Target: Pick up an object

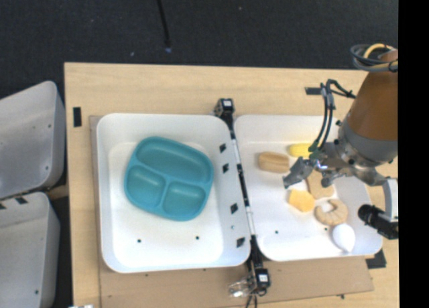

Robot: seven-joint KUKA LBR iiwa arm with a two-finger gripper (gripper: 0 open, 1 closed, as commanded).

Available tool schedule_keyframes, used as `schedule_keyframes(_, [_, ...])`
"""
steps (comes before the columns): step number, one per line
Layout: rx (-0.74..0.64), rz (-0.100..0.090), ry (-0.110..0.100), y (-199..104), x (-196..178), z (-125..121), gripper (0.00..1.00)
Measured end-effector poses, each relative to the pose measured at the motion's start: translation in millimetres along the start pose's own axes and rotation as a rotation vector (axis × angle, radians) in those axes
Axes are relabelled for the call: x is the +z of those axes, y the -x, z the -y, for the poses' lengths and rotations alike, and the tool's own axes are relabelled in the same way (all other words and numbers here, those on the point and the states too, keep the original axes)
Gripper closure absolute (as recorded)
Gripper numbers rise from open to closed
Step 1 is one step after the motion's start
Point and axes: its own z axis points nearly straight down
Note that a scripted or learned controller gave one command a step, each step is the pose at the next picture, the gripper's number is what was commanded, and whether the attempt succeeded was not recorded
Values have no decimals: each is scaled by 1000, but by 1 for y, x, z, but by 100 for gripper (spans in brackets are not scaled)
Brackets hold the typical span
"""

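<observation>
Nothing's picked up yet, as far as I can see. The claw (310, 171) hangs low over the right bin (268, 233), w/ dark fingers splayed apart — open, and nothing between them. One finger tip sits near the yellow block (301, 201), the other toward the ring-shaped biscuit thing (330, 213), so it looks poised over that cluster, prob. about to close or drop a bit more. Grasp and lift are both left to do.

Candidates, all in the right bin: a tan bread-roll-like piece (273, 161) toward the bin's far-left part, a yellow bit (299, 149) just beside it and partly under the claw's gear, the yellow block mid-bin, the ring just beside it toward the near-right corner, and a white egg-like obj. (344, 237) near the bin's near-right edge.

What's in the way — the items are packed close, so the fingers could nudge the ring or block instead of straddling one. Cables by the wrist hang near the yellow bit.

Left bin (107, 233) holds a teal divided plate (169, 178), well apart from the action. Both bins sit on the desk (80, 86).
</observation>
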Motion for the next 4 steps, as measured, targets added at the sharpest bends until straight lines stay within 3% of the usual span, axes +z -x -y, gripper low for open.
schedule_keyframes(1, [-4,2,12,0,-6,-2,0])
schedule_keyframes(3, [-1,1,5,6,117,6,0])
schedule_keyframes(4, [0,1,6,7,156,6,0])
